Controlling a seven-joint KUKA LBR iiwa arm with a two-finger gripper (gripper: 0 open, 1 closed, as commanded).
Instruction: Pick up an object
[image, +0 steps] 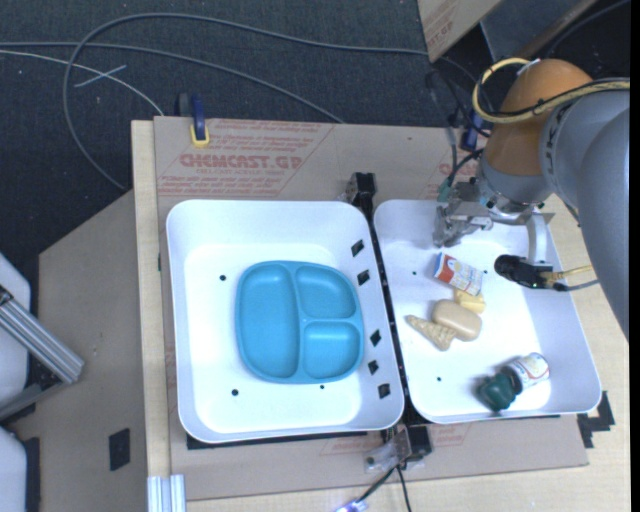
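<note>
My gripper (452, 225) hangs over the far end of the right bin (560, 330), nothing between its fingers as far as I can see; whether they're spread or closed I can't tell from this angle.

Closest candidate is the small red-and-white packet (452, 269), just below the gripper, toward the near side of the bin. Looks light, thin and prob. crinkly, so it may slide or fold; I'd pinch across its short width, fingers low.

Next beyond it, the tan cone-like toy (450, 324) lies on its side, touching a yellowish bit just past the packet. Seems rigid plastic, light, smooth — best grip across the fat end, not the tapered tip.

Farthest from the gripper, near the bin's front corner, the green-and-white bottle-like item (510, 382) lies tilted; rounded, could roll off the pads.

Left bin (200, 380), well away on the other side of the divider, holds a blue sectioned plate (297, 322) — flat, awkward rim grab, I'd skip it.
</note>
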